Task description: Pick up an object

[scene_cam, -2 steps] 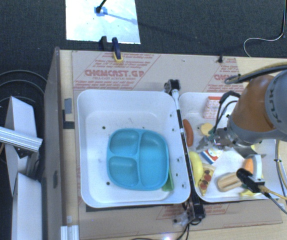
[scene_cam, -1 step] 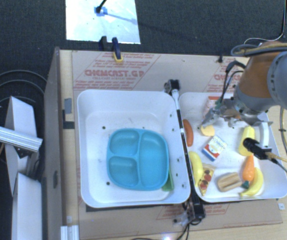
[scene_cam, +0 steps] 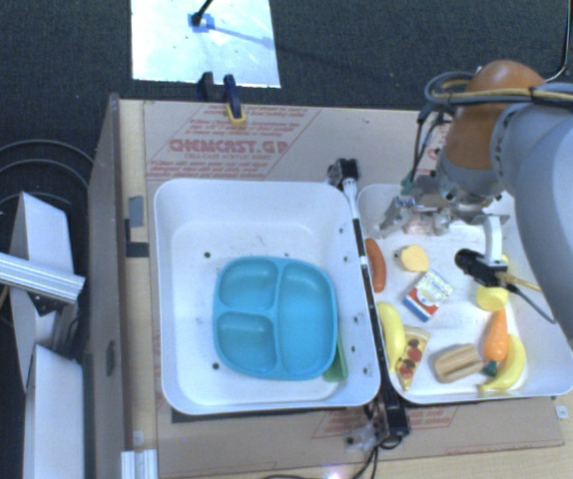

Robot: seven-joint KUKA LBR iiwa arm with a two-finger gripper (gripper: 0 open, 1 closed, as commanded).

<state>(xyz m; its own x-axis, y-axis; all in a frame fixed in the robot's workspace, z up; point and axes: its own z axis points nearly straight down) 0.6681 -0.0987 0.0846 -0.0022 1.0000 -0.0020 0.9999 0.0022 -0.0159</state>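
Grey arm [scene_cam: 526, 138] hides the end effector [scene_cam: 428, 213]; its grip state can't be told.

The floor [scene_cam: 37, 58] is dark, speckled carpet, seen on the far side and down the left. On it at the far side lies a pale, shiny square sheet [scene_cam: 205, 28] with a small blue mark and a thin dark line running across it. The surface [scene_cam: 296, 133] is brown cardboard with red printing, reading partly "CHEMCAST"; a blue and yellow clamp [scene_cam: 232, 100] grips its far edge. Black cables [scene_cam: 7, 183] loop over the carpet at the left. Just near them stand white box shapes [scene_cam: 42, 267] and a silver metal bar [scene_cam: 27, 275] lying at a slant. Light is even, with glare on the sheet.
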